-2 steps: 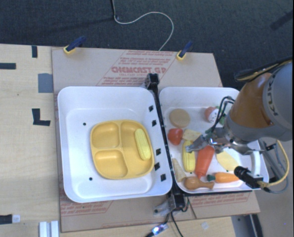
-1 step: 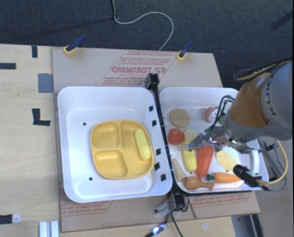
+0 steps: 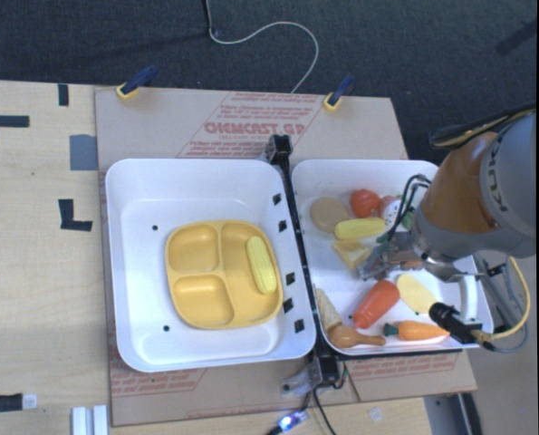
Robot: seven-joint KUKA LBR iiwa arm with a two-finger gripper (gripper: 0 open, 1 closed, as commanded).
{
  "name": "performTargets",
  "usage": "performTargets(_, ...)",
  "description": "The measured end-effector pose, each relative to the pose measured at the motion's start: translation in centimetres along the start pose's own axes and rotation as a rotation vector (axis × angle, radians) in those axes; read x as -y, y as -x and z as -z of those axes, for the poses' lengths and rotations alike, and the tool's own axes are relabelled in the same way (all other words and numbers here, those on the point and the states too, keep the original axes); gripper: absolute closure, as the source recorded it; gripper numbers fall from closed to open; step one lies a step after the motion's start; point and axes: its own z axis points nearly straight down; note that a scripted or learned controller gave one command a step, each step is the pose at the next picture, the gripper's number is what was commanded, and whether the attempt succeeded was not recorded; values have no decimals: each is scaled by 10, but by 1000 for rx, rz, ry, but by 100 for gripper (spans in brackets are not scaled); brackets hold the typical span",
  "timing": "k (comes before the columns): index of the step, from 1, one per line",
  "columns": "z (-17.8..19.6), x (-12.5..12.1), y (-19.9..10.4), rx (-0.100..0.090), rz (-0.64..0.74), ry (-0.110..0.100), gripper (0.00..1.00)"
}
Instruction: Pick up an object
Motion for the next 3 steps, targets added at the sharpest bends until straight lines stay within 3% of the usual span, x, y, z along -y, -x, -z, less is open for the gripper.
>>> performTargets(1, 42, 0, 1, -4, 1, -10, 100)
performTargets(3, 128, -9, 5, -3, 2, -7, 100)
